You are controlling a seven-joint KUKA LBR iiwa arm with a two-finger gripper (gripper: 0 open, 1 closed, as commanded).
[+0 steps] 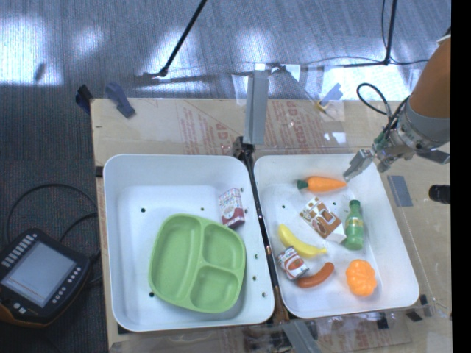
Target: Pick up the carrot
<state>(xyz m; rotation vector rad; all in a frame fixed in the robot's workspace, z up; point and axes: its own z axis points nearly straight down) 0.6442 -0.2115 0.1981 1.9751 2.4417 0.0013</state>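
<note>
Two white bins side by side; landmark is the right bin (390, 219). Left bin (125, 197) just beside it, holding a green divided plate (197, 263) and a small red carton (232, 207). Arm (434, 87) enters over the right bin's far right corner. Gripper (359, 165) hangs over the far edge of the right bin, fingers parted, nothing between them. Carrot (324, 184) lies in the right bin near its far wall, just left of and below the gripper, not touching. Also in right bin: snack box (321, 219) mid, green bottle (355, 225), banana (299, 243), orange fruit (361, 278), sausage (316, 276), small can (293, 263) at near side.
</note>
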